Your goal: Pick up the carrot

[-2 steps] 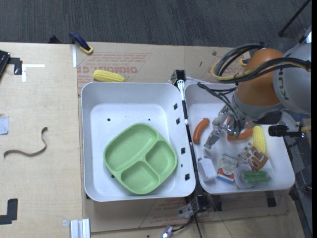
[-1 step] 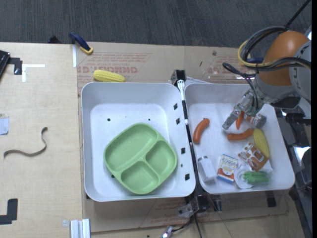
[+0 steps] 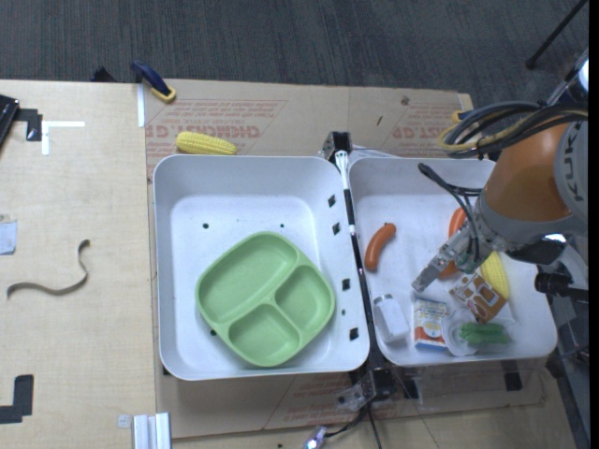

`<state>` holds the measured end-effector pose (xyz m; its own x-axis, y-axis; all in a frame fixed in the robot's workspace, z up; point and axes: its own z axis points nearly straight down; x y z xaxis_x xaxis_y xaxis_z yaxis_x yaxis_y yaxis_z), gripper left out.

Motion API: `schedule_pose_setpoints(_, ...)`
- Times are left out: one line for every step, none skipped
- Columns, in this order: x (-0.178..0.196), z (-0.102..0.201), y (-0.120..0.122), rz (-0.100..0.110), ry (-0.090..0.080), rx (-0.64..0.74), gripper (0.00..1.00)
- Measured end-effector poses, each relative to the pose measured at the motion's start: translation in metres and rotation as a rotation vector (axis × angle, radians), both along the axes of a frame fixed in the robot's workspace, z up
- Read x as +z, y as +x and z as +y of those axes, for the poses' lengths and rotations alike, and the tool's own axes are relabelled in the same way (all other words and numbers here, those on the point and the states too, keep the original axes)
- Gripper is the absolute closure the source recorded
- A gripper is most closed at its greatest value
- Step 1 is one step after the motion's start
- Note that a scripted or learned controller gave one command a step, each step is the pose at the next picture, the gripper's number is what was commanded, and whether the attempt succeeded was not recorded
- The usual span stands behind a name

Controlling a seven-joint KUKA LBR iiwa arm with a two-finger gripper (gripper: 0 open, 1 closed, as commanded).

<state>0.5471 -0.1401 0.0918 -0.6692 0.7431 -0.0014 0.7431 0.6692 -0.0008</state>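
Near the right bin's [image 3: 412,171] far wall, gripper [image 3: 440,271] grip unclear; carrot [image 3: 378,246] apart.

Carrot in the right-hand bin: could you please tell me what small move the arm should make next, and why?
Probably a short, straight descent. The pincer sits right over what looks like the carrot, an orange piece partly hidden under the wrist, beside the corn cob. I cannot tell whether it is gripped, so I would settle lower before lifting.
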Motion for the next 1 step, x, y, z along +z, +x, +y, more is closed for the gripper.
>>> schedule_pose_setpoints(0.0096, -0.0008, 0.0011, -0.003, -0.002, 0.003, 1.00)
